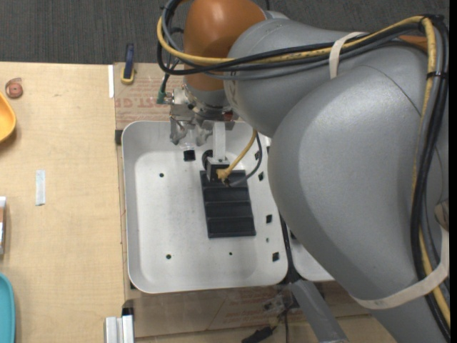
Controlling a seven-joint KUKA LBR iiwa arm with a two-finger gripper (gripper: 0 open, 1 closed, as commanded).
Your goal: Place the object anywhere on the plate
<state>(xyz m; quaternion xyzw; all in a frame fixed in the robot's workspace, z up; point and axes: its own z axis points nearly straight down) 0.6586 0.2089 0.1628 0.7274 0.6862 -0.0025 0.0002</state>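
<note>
My gripper (230,216) shows as a black ribbed block pointing down into the left white bin (153,213), near its middle right. The grey arm with its orange band (218,20) comes in from the right and covers most of the right bin (307,263). No object shows between the jaws, and the bin floor under the gripper is hidden. A small black piece (188,155) sits by the wrist at the bin's back; I cannot tell whether it is loose or part of the arm.
Left of the bin lies a bare wooden bench (64,191). At the bench's left edge are a yellow-orange item (4,121) and a teal curved item (4,307), both cut off. A small white strip (40,188) lies on the wood.
</note>
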